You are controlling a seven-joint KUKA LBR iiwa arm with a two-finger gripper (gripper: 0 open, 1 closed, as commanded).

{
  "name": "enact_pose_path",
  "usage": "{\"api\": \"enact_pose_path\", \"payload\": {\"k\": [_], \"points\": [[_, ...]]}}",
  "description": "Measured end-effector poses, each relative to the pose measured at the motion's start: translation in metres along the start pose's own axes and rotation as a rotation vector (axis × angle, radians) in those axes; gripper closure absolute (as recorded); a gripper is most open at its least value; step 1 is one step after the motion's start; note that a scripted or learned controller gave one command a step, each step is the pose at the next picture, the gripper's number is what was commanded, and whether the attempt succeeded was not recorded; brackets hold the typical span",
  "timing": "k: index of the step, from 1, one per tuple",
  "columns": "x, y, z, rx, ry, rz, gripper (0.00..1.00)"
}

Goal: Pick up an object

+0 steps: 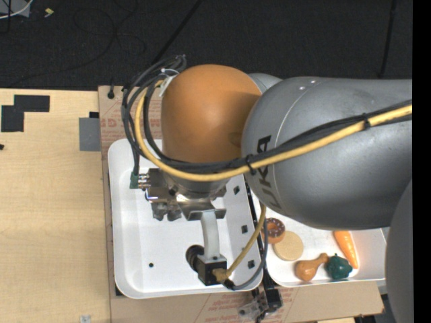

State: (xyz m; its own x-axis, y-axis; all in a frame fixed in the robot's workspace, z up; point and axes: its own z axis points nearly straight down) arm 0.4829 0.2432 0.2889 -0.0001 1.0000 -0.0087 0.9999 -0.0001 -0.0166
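- The grey arm (323, 153) reaches in from the right and covers much of both bins; its orange band (202, 113) sits above the wrist.
- The tool (174, 206) hangs below the wrist over the left bin (124, 247), towards that bin's far half. From this angle I cannot tell whether it is apart or together, and nothing can be seen held in it.
- The things to pick lie in the right bin (369, 261), in its near part:
- an orange carrot (345, 246), lying aslant;
- a green rounded piece (339, 268), just beside the carrot's near end;
- a tan pear-shaped piece (308, 269), its thin end touching the green one;
- a pale round disc (289, 247), just beyond the pear shape;
- a brown ring-shaped piece (274, 228), beside the disc and partly hidden by the arm.
- Both bins rest on the pale wooden surface (54, 214).
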Motion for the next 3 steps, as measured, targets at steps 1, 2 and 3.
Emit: {"api": "enact_pose_path", "payload": {"k": [1,2,3], "points": [[-0.001,0.105,-0.032,-0.021,0.008,0.002,1.0],[-0.001,0.069,-0.184,-0.03,0.015,-0.003,1.0],[-0.002,0.057,-0.255,-0.02,0.011,-0.002,1.0]]}}
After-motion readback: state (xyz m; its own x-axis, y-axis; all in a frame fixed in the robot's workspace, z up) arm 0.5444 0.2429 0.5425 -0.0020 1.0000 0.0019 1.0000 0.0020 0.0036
